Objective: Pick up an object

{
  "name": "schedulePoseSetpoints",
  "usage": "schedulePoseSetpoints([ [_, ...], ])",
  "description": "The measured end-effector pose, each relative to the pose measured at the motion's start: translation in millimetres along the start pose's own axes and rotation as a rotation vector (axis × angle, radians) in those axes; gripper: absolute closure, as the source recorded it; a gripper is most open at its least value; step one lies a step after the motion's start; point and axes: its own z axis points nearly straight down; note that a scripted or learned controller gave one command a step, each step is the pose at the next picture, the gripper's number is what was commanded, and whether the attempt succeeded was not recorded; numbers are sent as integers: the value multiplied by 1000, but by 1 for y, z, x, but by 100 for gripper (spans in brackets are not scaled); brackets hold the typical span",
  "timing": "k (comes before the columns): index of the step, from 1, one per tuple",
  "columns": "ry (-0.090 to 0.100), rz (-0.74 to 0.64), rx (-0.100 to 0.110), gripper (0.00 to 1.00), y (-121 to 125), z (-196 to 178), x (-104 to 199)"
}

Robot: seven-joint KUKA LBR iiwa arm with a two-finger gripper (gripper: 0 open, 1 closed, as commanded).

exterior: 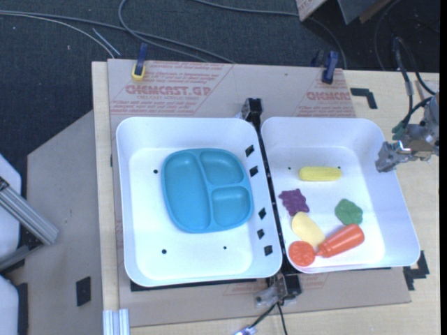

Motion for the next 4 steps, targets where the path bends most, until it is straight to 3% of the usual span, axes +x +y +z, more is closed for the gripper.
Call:
schedulePoseSetpoints([
  [4, 4, -7, 2, 100, 30, -5, 228],
])
